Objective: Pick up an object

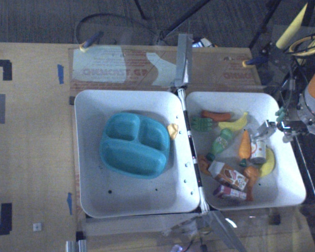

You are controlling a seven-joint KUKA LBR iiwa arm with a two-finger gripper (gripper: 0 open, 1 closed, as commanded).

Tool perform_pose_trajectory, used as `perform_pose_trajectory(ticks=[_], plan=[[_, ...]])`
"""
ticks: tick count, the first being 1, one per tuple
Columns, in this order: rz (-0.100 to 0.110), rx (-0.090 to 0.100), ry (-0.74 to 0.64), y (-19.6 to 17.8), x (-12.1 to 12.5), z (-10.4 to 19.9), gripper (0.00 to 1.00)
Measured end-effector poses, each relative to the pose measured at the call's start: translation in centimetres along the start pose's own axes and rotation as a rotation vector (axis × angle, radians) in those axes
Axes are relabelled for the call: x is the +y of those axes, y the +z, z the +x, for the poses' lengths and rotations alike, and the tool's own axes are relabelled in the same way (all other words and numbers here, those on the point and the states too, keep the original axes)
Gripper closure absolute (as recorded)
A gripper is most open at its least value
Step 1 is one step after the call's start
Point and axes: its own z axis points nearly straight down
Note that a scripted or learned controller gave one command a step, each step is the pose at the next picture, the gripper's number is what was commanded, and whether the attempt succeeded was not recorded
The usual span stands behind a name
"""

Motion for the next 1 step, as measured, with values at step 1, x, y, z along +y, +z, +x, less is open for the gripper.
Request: perform_pose_trajectory(ticks=[1], plan=[[-0.003, -0.003, 0.187, -9.82, -0.34, -1.60, 0.00]])
